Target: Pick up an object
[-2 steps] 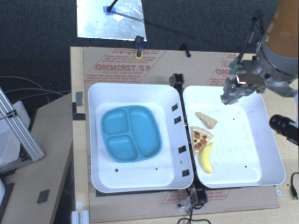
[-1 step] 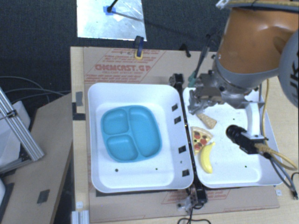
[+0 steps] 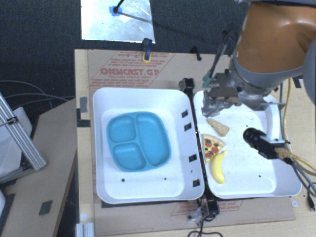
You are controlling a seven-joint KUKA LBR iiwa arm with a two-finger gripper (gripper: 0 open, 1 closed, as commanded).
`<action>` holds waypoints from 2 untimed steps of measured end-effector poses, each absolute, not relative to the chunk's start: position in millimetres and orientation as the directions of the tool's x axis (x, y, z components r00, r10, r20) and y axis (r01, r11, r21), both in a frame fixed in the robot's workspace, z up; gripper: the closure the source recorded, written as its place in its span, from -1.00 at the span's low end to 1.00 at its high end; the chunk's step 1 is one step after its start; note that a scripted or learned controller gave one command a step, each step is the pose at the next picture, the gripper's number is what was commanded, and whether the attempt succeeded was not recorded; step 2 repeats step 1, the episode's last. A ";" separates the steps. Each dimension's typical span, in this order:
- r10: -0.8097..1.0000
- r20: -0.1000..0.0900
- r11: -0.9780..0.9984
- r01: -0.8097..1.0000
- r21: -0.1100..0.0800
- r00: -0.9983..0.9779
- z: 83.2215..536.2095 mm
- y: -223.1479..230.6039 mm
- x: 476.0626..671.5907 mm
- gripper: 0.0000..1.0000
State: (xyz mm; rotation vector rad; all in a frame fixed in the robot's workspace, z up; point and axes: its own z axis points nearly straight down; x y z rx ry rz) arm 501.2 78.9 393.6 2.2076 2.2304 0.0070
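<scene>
In the right bin (image 3: 256, 184) lie three toy foods near its left wall: a tan bread piece (image 3: 218, 127), a pizza slice (image 3: 212, 146) and a yellow banana (image 3: 218, 166). My gripper (image 3: 213, 107) hangs over the bin's upper left part, just above and left of the bread piece. Nothing shows between its fingers, and I cannot make out how they stand. The big orange band of the arm (image 3: 274, 31) covers the bin's far right corner.
The left bin (image 3: 116, 184) holds a blue divided plate (image 3: 138, 140). A black hinge strip (image 3: 194, 142) runs between the two bins. Cardboard (image 3: 131, 68) lies under the bins, and a shiny sheet (image 3: 116, 14) lies beyond it.
</scene>
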 end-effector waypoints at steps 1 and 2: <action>1.000 0.003 0.005 1.000 0.011 -0.005 471.2 80.4 486.6 1.00; 1.000 0.003 0.005 1.000 0.011 -0.005 471.2 80.4 486.6 1.00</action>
